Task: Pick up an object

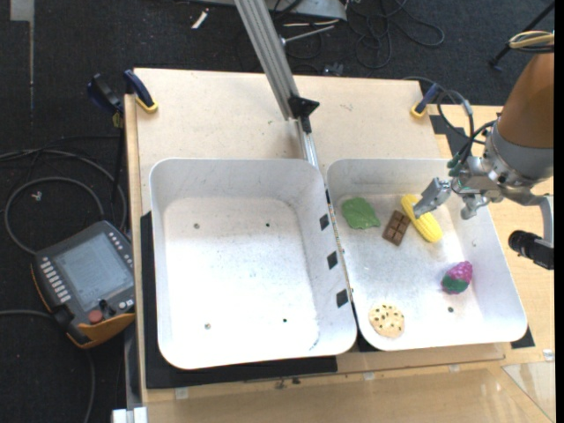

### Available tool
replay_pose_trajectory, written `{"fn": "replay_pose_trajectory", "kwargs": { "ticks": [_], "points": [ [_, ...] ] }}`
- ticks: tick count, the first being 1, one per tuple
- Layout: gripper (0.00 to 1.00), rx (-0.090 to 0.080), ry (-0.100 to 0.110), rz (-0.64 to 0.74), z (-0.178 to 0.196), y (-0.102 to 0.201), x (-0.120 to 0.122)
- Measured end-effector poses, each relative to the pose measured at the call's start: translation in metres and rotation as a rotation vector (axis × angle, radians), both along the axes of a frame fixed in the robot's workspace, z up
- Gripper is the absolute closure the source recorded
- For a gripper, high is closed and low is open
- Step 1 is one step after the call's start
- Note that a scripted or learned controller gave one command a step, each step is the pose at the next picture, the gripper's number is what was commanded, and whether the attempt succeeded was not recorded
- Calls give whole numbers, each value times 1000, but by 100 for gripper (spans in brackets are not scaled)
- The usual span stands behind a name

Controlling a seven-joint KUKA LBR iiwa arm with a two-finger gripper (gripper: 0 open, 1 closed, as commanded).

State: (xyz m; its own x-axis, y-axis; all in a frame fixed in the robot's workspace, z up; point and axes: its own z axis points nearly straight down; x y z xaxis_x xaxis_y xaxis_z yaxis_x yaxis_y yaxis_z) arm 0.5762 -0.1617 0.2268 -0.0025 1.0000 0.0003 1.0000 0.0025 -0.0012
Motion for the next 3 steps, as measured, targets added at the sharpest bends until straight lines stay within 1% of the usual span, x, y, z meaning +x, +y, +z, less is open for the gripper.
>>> {"fn": "replay_pose_trajectory", "kwargs": {
  "ticks": [1, 2, 3],
  "points": [
    [0, 0, 0, -1, 0, 0, 0],
    [0, 0, 5, -4, -62, -6, 1],
    [0, 1, 5, -3, -117, 1, -8]
  ]
}}
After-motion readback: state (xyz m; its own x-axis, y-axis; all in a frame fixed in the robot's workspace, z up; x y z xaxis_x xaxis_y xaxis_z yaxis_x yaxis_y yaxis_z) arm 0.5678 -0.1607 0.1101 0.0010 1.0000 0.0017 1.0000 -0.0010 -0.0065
